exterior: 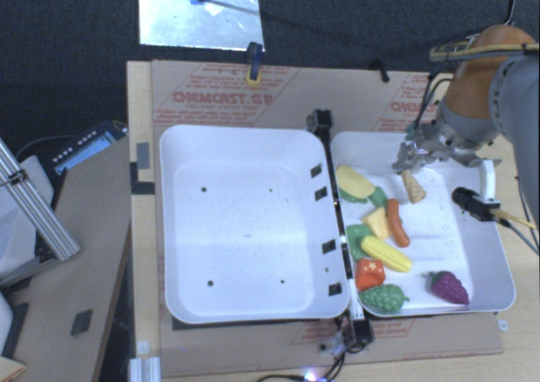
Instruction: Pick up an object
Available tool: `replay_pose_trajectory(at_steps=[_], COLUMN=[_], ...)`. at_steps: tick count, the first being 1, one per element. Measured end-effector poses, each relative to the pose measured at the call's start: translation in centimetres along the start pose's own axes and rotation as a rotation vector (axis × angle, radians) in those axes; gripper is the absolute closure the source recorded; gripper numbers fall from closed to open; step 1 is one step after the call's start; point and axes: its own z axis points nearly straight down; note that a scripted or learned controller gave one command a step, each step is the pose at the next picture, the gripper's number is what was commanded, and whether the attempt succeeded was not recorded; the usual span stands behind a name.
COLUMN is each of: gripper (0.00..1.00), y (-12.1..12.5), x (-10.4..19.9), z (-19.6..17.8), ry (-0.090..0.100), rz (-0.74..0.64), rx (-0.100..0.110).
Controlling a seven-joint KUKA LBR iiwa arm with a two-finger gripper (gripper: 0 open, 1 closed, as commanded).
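My gripper (pixel 408 159) hovers over the back part of the right bin (pixel 485 245), at the end of the grey arm with the orange band (pixel 481 77). Right below its tip is a small tan piece of toy food (pixel 413 187), its upper end meeting the gripper; whether it is held or lying on the bin floor is unclear. Toy foods fill the bin's left side: a yellow lemon-like piece (pixel 354 181), an orange carrot (pixel 397 223), a corn cob (pixel 386 254), a red pepper (pixel 369 272), broccoli (pixel 384 298) and purple grapes (pixel 450 287).
The left bin (pixel 245 220) sits beside the right one, parted by a black-clipped divider (pixel 333 203). A black connector with a cable (pixel 474 201) hangs over the right bin's right side. A shiny plate (pixel 198 1) lies behind the bench.
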Motion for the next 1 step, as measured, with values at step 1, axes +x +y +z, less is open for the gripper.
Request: replay_pose_trajectory(at_steps=[1], gripper=[1.0], y=[2.39], x=[-2.7], z=[-13.29], ry=[-0.004], rz=[0.001], rx=[-0.011])
